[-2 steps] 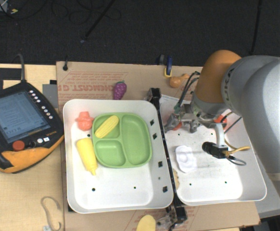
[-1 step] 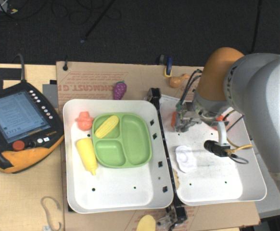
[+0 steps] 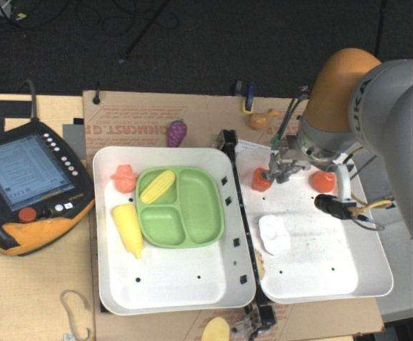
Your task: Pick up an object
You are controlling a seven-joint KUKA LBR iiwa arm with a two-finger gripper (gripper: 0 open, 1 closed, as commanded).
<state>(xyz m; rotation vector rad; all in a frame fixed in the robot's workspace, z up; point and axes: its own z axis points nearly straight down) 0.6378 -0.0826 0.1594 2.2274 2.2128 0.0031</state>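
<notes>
My gripper (image 3: 277, 172) hangs low over the back left part of the right bin (image 3: 334, 275). A small red object (image 3: 261, 182) lies in the bin right beside the gripper, on its left, and I cannot tell whether they touch. To the gripper's right, by the bin's back edge, sits an orange-red round object (image 3: 323, 182). A white lumpy object (image 3: 273, 234) lies nearer the front, on the bin's left side.
The left bin (image 3: 171, 283) holds a green divided plate (image 3: 192, 212) with a corn cob (image 3: 157, 185), a yellow bottle (image 3: 128, 227) and a pink toy (image 3: 123, 178). Behind the bins lie a purple grape bunch (image 3: 177, 131) and a tan object (image 3: 262, 118). A teach pendant (image 3: 29, 183) rests at the left.
</notes>
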